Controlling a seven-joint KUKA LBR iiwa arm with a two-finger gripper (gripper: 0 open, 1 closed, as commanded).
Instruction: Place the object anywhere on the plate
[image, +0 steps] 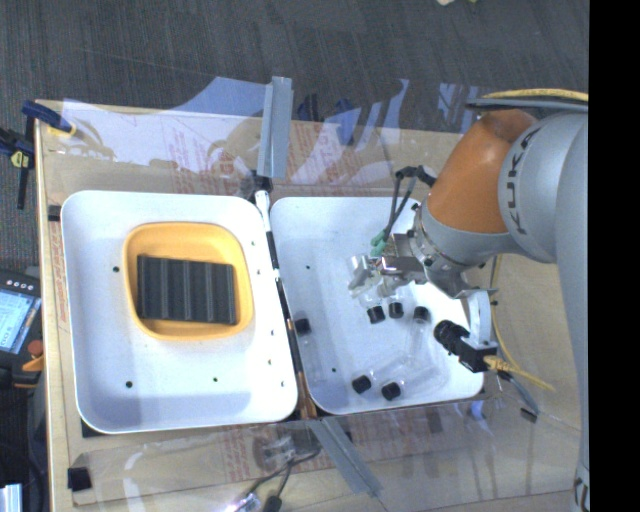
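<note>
A grey arm (530, 190) with an orange band reaches in from the right over a wooden worktop (420, 480) carrying two shallow white bins side by side. Its hand (372, 282) hangs low over the upper middle of the right bin (320, 300), and whether it is released, clenched or grasping anything cannot be told from this angle. Small black objects (376, 314) lie scattered on that bin's floor: three in a loose row just below the hand, two more near the front wall, and one by the left wall; which of them the task concerns cannot be told. The yellow plate (185, 240) sits in the left bin (100, 380), well apart from the hand, with a dark ribbed block (187, 289) lying across its centre. A grey bar (272, 125) stands at the back between the two bins. Part of a handheld device (15, 320) with a lit screen rests at the worktop's left edge.
</note>
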